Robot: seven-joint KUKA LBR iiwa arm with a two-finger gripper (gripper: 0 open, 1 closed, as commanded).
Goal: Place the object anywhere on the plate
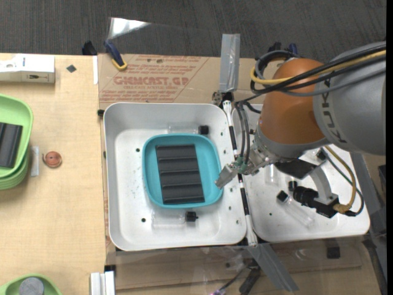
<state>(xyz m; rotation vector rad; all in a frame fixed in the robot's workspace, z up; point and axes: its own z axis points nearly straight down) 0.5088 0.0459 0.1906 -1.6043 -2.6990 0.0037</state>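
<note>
Looming closest, the grey arm hides its gripper's state, so I cannot tell it, while the teal plate already carries a dark ridged block, suggesting placement done.

Dark grey carpet runs along the far side; a pale wooden bench and brown cardboard sheet lie left of the claw.

A green tray holding a dark block is seen at the left edge of the frame. A white box lies at upper left, and printed cardboard is laid along the top centre. A small round orange piece rests on the wooden bench.
</note>
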